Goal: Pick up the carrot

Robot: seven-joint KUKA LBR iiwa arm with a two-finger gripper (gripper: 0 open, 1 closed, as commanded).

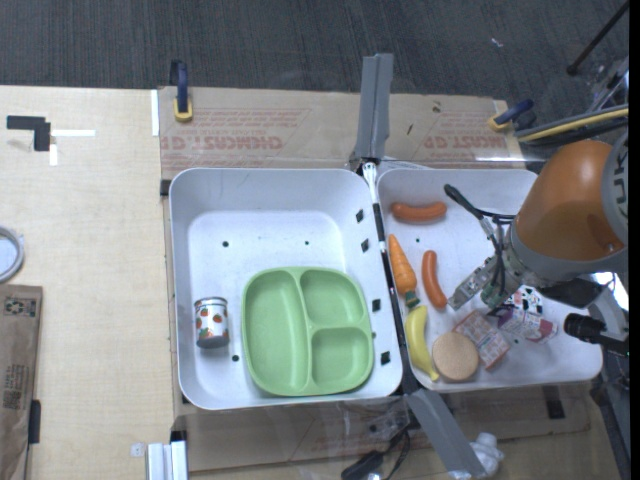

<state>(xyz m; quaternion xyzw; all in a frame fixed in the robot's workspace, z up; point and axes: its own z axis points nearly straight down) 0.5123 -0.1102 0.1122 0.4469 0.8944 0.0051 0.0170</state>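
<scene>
Two sausages (433, 279) lie between my gripper (478, 290) and the carrot (402, 265), which rests well to the gripper's left against the right bin's (560, 373) left wall, above the banana (417, 341), while I cannot tell how wide the gripper stands or whether it grips anything.

Green divided plate (307, 330) and small can (211, 322) in left bin (262, 190); sausages (419, 211), banana (418, 340) in right bin (560, 366).
</scene>
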